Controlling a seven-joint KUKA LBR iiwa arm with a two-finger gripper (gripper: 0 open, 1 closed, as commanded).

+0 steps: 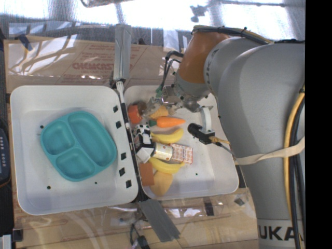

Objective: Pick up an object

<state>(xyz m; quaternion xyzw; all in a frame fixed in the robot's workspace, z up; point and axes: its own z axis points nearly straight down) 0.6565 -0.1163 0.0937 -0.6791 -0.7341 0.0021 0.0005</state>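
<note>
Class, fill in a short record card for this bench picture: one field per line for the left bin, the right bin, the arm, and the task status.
Left bin: holds a teal divided plate lying flat
Right bin: toy food piled against its left side, including a carrot, two bananas and a small bottle
Arm: reaches in from the right, over the right bin
Tool: low over the back of the pile
Task status: nothing visibly lifted

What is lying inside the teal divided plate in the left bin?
Nothing lies in the teal divided plate: all three compartments show bare. It rests flat in the left bin. The bin floor directly under the plate is covered, so it cannot be checked.
</note>
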